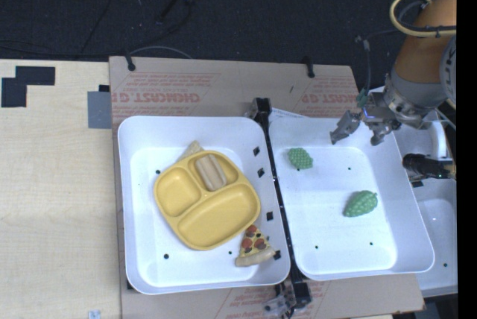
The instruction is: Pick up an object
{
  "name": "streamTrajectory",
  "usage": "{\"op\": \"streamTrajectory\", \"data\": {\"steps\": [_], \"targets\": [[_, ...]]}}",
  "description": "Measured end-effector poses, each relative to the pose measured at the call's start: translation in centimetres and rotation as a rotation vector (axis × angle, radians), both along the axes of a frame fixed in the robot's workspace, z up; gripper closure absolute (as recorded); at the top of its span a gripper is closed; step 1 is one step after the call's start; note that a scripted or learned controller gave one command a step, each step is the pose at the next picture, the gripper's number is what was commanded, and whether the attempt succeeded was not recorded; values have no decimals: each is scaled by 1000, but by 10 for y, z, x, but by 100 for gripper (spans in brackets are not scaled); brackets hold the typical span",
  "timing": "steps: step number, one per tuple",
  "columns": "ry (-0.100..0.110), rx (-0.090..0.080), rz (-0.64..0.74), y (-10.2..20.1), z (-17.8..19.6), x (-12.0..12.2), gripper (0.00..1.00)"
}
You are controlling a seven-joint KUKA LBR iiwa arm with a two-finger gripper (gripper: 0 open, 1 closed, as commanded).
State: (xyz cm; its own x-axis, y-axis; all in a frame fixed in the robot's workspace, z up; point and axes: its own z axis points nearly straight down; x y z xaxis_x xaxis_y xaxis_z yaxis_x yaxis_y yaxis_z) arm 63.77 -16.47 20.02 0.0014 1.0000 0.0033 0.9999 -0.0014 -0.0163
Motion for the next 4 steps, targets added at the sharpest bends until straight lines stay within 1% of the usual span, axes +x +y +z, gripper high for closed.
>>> {"op": "streamTrajectory", "data": {"steps": [1,2,3,4], "targets": [[-13,-3,2,0,8,3,0],[-9,-2,1,-7,-38,3,0],[-9,-2,1,-8,-102,4,0],[-12,-3,2,-7,-113,3,0]]}}
